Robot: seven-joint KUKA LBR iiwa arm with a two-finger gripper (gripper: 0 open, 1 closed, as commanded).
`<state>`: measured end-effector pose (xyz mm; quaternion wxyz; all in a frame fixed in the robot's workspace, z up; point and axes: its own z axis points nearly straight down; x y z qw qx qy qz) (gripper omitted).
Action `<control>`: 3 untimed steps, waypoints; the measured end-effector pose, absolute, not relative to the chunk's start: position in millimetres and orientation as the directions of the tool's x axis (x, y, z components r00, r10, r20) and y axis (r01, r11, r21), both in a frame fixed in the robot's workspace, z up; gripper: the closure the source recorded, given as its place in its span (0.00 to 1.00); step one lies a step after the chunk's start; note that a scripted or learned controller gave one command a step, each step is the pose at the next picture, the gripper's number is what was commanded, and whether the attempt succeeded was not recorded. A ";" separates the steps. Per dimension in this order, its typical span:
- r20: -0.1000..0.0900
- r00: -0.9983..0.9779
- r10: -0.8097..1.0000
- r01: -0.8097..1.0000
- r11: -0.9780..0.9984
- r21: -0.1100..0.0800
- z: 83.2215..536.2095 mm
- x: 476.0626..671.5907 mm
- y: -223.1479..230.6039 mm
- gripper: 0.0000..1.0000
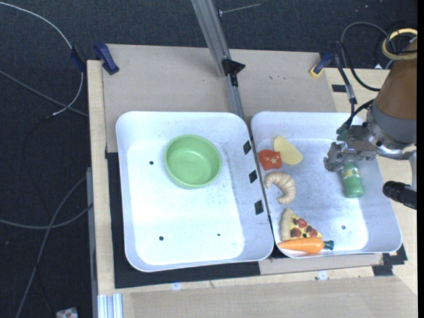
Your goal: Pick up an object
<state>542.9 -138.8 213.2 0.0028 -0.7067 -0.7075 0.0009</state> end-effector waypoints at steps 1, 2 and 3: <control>0.002 -0.006 1.000 1.000 0.006 0.005 224.3 559.4 -95.2 1.00; 0.003 -0.008 1.000 1.000 0.008 0.004 238.2 581.4 -42.8 1.00; 0.002 -0.005 1.000 1.000 0.005 0.004 245.0 600.7 0.0 1.00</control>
